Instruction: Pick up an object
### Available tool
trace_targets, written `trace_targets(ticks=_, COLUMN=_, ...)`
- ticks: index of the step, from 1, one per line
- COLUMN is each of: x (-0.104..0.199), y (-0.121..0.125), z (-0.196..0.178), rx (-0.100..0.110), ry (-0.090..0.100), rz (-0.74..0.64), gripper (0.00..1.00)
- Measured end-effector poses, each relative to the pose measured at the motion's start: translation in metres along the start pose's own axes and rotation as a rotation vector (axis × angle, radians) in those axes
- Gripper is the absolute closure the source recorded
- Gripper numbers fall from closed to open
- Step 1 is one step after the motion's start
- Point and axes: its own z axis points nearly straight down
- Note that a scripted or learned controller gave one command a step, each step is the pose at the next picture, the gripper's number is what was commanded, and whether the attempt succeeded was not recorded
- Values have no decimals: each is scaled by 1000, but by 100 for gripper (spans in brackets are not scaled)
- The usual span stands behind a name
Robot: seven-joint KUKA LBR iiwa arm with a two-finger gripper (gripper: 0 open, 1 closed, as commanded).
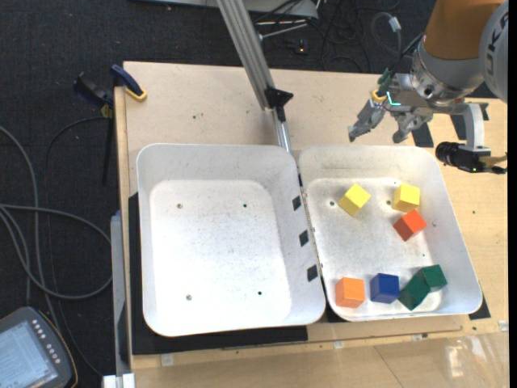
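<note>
The right bin (452, 217) holds several small blocks: two yellow ones (354, 200) (406, 196), a red one (409, 224), an orange one (350, 291), a blue one (385, 288) and two green ones (422, 285) along its near edge. My gripper (386, 126) hangs above the far rim of that bin, well clear of the blocks. Its two fingers are spread apart with nothing between them.
The left bin (153, 217) lies beside the right one. A slanted metal pole (250, 55) crosses the bench behind the bins. A clamp (121, 83) sits at the bench's far left corner, and cables run over the dark floor.
</note>
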Motion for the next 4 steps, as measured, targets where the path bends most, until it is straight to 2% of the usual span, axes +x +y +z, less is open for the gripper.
trace_targets(ticks=1, x=0, y=1, z=-3, rx=-4, ry=-1, rz=-1, gripper=0)
trace_targets(ticks=3, x=-9, y=-11, z=96, rx=0, ry=-1, rz=3, gripper=0)
trace_targets(ticks=4, x=-3, y=-4, z=146, rx=0, ry=0, rz=0, gripper=0)
